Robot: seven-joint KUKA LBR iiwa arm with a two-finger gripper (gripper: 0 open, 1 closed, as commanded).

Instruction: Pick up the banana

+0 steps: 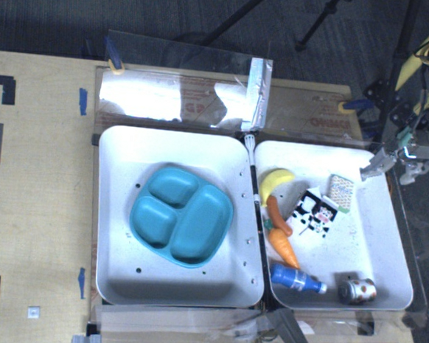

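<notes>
The banana (275,181) is yellow and lies curled at the upper left of the right bin (375,239), against the divider between the two bins. Its lower end is tucked behind an orange carrot (280,237). My gripper (393,160) hangs over the right bin's upper right corner, well to the right of the banana and apart from it. Nothing shows in its grasp.
The right bin also holds a black-and-white box (315,213), a patterned packet (340,192), a blue bottle (298,281) and a small can (357,289). A blue divided plate (181,215) sits in the left bin (119,167). Cables and stands crowd the upper right.
</notes>
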